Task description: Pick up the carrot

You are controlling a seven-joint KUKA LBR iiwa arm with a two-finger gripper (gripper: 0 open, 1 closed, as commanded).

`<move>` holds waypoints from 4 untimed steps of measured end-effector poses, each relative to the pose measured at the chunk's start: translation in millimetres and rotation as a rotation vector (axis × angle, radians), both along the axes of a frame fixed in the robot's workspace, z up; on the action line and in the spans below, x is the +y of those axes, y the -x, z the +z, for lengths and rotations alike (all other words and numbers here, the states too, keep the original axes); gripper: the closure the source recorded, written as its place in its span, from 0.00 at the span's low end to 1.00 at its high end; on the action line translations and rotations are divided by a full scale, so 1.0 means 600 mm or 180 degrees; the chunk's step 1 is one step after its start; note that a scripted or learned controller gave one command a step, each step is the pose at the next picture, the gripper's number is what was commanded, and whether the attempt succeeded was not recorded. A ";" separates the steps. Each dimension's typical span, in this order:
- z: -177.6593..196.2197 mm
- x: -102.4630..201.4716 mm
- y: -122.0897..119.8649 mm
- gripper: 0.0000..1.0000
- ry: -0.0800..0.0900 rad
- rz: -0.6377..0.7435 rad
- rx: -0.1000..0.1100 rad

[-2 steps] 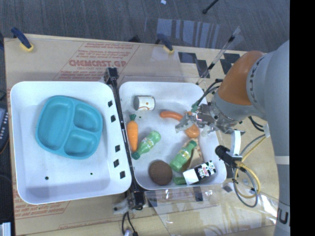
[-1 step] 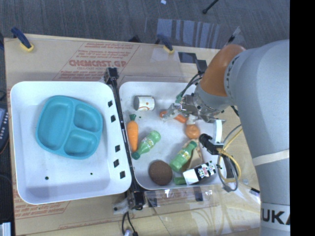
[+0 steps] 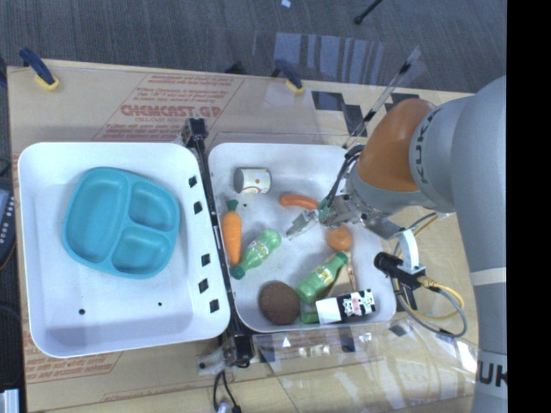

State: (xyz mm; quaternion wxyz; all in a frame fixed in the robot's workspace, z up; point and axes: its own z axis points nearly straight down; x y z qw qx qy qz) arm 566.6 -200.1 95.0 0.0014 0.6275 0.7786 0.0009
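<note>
On the brown cardboard sheet (image 3: 164,101) under my bins I read "CHEMCAST GP" in large red letters, with smaller red lines around it too fine to make out. On my own grey arm, at the lower right, I see the letters "UK" (image 3: 492,373), the rest being cut off.

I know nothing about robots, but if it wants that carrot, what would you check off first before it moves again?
1. Carrot in plain sight: ok, lying along the left wall of the right bin.
2. Gripper over the carrot: not ok, it sits further right, mid-bin.
3. Gripper free of any item: cannot tell from this angle.
4. Room around the carrot: not ok, a green bottle lies close on its right and the bin wall on its left.
5. Path from gripper to carrot: ok, bare bin floor between them.
6. Carrot's green top points toward the far wall: ok, helps in lining up.
</note>
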 end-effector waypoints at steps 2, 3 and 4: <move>-0.006 0.152 0.029 0.00 0.0001 0.0453 0.0044; 0.175 0.222 -0.158 0.00 0.0000 0.0272 -0.0031; 0.160 0.243 -0.010 0.00 0.0006 0.0104 0.0042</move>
